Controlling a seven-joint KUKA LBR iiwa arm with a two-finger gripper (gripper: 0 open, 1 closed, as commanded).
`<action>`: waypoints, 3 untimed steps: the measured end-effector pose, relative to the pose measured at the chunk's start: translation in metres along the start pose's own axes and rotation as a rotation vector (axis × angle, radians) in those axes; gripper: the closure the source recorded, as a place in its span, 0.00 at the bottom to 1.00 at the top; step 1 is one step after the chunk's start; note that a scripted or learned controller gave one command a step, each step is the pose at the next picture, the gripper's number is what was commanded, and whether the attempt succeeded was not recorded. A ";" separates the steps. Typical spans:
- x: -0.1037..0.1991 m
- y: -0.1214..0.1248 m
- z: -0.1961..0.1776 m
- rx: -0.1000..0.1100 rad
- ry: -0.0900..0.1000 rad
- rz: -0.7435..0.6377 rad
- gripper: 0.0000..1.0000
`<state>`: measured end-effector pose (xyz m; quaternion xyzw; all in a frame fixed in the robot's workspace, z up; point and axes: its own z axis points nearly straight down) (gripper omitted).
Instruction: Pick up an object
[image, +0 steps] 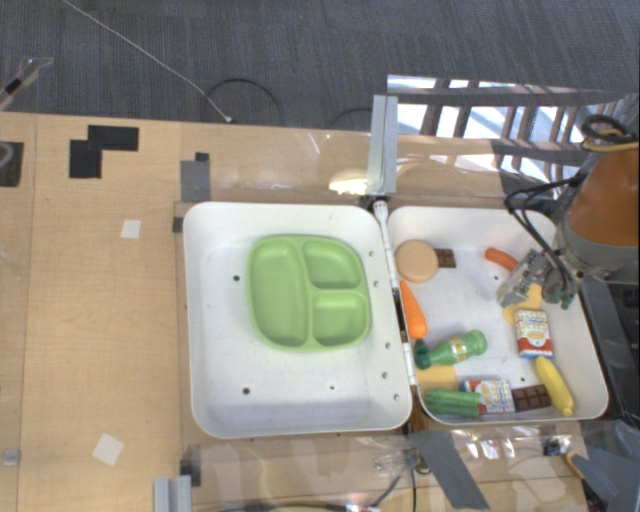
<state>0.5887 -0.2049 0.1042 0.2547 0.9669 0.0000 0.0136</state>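
Toys crowd the right bin (590, 400): a tan bun (417, 261), an orange carrot (413, 312), a green bottle (452, 349), a yellow banana (555, 385), a red-labelled carton (533, 333) and a small red piece (500, 258). The gripper (532, 283) hangs at the bin's right side, just above the carton; whether it grips anything cannot be told. The left bin (215, 330) holds a green divided plate (307, 291).

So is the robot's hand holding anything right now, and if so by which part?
It cannot be told. The hand sits low over the right bin, beside a small carton, but nothing shows clearly in its grip.
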 end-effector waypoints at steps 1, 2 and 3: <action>0.023 0.054 -0.106 0.000 0.009 0.145 1.00; 0.028 0.087 -0.138 0.003 0.015 0.178 1.00; 0.006 0.165 -0.138 0.003 0.019 0.213 1.00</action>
